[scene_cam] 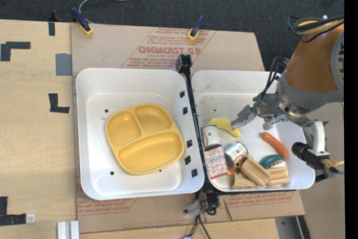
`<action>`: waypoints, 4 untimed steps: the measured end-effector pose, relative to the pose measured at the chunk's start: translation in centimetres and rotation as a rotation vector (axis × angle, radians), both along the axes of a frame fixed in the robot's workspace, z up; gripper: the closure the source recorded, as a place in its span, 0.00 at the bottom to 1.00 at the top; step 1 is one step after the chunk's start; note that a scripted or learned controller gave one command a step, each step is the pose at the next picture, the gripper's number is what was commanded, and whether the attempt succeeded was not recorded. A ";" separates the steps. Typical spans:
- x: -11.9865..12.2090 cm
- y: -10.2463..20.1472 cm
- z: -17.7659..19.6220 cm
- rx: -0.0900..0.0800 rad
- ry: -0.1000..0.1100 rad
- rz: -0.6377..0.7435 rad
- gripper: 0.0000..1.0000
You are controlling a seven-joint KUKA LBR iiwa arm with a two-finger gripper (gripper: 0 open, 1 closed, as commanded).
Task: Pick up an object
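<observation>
Reaching from the right, gripper (253,113) hovers seemingly above banana (224,126).

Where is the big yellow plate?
In the camera view, the yellow divided plate lies in the left white bin, near its middle, across the divider from the right bin's pile of small things.

Illumination is bright, even and diffuse; the white bins (89,120) read near-saturated but keep their edge detail. Shadows are soft and short, the clearest lying under the yellow tray (145,138) toward 5 o'clock. Focus is moderate across the frame, with small items at 4 o'clock slightly soft and no marked edge distortion.
</observation>
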State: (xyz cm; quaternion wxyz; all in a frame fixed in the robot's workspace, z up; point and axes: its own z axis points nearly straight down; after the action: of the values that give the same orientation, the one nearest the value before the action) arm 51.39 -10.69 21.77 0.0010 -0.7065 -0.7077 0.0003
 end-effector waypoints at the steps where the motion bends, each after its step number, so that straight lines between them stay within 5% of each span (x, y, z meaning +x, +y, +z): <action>1: -1.0 -3.1 -11.5 0.001 0.003 -0.002 0.00; 3: -2.8 1.0 -13.1 -0.006 -0.009 -0.004 0.00; 4: 0.0 1.2 -13.2 -0.001 -0.002 -0.002 0.00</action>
State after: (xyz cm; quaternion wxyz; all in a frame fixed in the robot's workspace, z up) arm 51.39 -9.45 8.57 0.0000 -0.7072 -0.7070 0.0001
